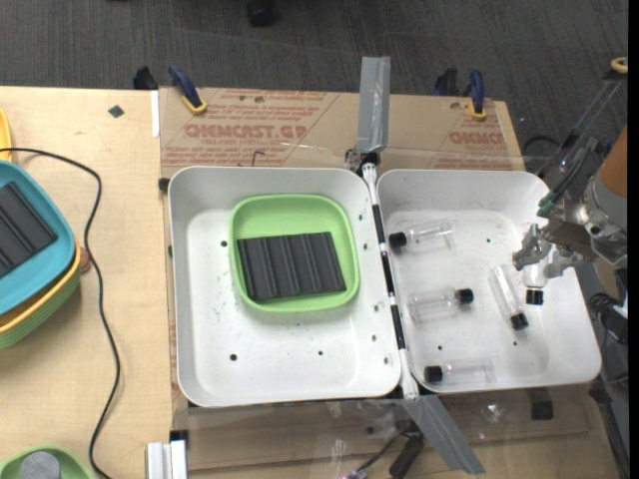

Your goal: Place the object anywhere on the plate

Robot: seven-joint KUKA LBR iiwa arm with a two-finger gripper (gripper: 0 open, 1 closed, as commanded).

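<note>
Several clear plastic vials with black caps lie in the right bin (569, 362): one vial (427, 236) at the back left, one vial (441, 303) in the middle, one vial (462, 372) at the front. Another vial (502, 289) lies slantwise near the right side, its cap toward the front. A green square plate (296, 211) with a dark ridged insert (292, 265) sits in the left bin (200, 297). My gripper (535, 263) hangs low over the right side of the right bin, just right of the slanted vial. A small black cap (534, 295) shows right under it.
The two bins meet at a taped ridge (384, 267). Cardboard (260, 123) clamped with blue clips lies behind them. Stacked teal and yellow dishes (30, 252) and a black cable (100, 297) are on the wooden bench at the left.
</note>
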